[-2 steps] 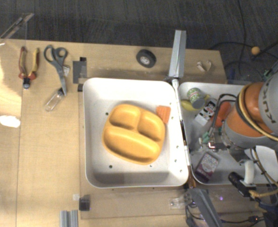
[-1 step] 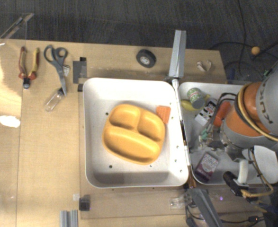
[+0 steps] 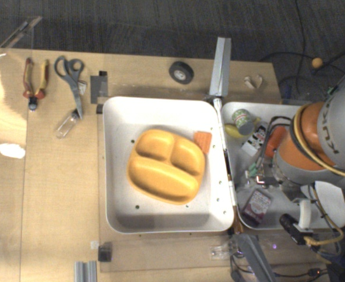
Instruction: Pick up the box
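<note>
Box point(image 3: 257, 204), a small dark purple carton, lay in the right white bin point(image 3: 243, 106) just below the gripper point(image 3: 265, 175), whose fingers were hidden, so its state was unclear; one yellow moulded tray point(image 3: 166, 164) and one orange block point(image 3: 203, 140) sat in the left white bin point(image 3: 116, 157).

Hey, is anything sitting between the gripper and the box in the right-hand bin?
Nothing visible does. The gripper hangs right next to the purple box in the right-hand bin. The can lies toward the view's top, off that path.
</note>
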`<action>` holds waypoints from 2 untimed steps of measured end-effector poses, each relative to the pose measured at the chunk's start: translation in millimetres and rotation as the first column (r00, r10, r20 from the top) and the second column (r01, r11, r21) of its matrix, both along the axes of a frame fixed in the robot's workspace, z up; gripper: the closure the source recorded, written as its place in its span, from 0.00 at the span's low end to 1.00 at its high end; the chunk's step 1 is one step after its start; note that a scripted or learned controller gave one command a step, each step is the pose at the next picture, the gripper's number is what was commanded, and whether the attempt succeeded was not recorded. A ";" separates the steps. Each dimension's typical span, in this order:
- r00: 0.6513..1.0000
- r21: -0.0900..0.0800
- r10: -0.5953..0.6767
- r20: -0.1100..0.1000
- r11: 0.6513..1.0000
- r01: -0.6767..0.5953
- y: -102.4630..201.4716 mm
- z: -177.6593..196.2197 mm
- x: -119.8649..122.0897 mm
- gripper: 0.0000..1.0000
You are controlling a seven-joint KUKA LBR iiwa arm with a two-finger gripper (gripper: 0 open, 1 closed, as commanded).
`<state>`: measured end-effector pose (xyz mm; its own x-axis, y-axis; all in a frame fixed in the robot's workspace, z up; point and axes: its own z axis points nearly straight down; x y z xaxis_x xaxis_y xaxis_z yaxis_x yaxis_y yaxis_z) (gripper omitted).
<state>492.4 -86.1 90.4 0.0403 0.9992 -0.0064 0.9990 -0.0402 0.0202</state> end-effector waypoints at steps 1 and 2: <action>0.997 0.005 -0.081 0.002 0.997 0.081 1.8 0.0 0.8 0.00; 0.999 0.003 -0.032 -0.001 0.999 0.032 0.7 0.0 0.0 0.00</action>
<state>492.4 -85.5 90.4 0.0725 0.9974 -0.0032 0.9972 -0.0725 0.0191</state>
